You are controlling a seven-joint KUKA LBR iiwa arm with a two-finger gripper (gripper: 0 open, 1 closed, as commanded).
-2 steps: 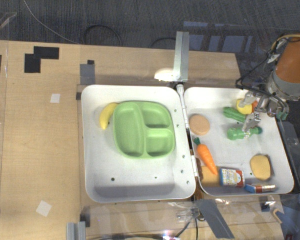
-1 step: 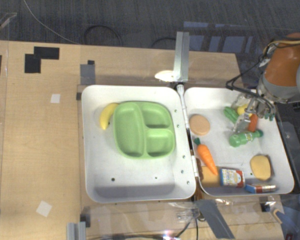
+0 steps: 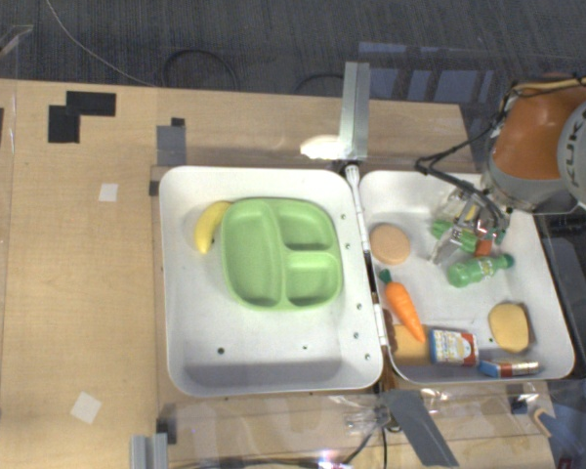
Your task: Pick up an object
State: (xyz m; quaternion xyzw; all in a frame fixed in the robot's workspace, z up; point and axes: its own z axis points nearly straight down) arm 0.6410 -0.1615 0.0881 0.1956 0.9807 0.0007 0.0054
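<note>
Two white bins sit side by side on a wooden bench. The left bin [image 3: 186, 360] holds a green tray [image 3: 278, 252] with three sections. A yellow banana [image 3: 210, 226] lies just beside the tray's left edge, touching it.

The right bin [image 3: 557, 335] has lots of toys in it. A round tan cookie [image 3: 391, 244] lies near the bin's left wall. Below it is an orange carrot [image 3: 405, 308], lying at a slant. Near the front wall there is a small red and white packet [image 3: 452, 346]. Next to that is a thin blue and red thing [image 3: 508, 367], like a marker. A yellow-brown piece of bread [image 3: 510, 327] lies near the right wall.

The grey arm with its orange band [image 3: 532, 140] comes in from the right. Its gripper [image 3: 461, 237] is low over the middle of the right bin. A green bottle [image 3: 477, 270] lies on its side just below the gripper. Another small green thing [image 3: 441, 230] peeks out beside the gripper's left side. The metal parts are too mixed up with the toys, so I cannot tell the state of the gripper or whether it holds anything.
</note>
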